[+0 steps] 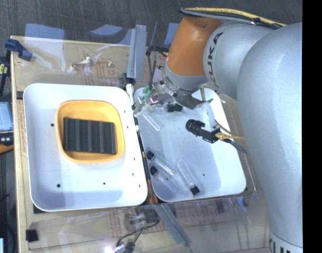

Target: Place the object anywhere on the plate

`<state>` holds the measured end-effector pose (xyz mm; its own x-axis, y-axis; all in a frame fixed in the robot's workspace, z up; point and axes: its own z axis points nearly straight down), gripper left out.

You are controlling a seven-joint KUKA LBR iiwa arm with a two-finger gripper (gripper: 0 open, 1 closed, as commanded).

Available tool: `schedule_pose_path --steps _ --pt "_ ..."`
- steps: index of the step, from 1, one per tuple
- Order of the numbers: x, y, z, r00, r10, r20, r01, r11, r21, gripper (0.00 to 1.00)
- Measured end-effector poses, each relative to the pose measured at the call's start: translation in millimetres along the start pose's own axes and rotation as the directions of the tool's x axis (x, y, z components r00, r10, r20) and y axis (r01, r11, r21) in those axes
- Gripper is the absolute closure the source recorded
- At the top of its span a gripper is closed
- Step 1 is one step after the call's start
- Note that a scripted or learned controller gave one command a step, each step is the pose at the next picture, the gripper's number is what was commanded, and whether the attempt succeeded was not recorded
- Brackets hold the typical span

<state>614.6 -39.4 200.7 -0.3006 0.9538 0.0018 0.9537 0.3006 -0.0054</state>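
Note:
A yellow plate (89,109) with rounded corners lies in the left white bin (45,183). On it rests a dark grey ribbed block (90,136), lying flat and covering most of the plate's middle. My gripper (152,103) hangs below the orange-banded wrist (189,51), over the upper left corner of the right bin (224,178), close to the wall between the two bins. It is apart from the block and the plate. I see nothing held in it.
Two small clear pieces with black ends (174,175) lie near the front of the right bin. A black plug with a cable (200,129) hangs off the arm above that bin. The grey arm covers the right side.

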Motion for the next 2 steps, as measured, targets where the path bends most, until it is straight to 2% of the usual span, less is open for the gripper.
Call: schedule_pose_path --steps 1,2 --pt "0 0 0 1.0 0.001 0.0 -0.001 1.0 0.0 0.0" --pt "61 42 9 0.972 -0.234 0.004 0.234 0.972 -0.005 0.0"
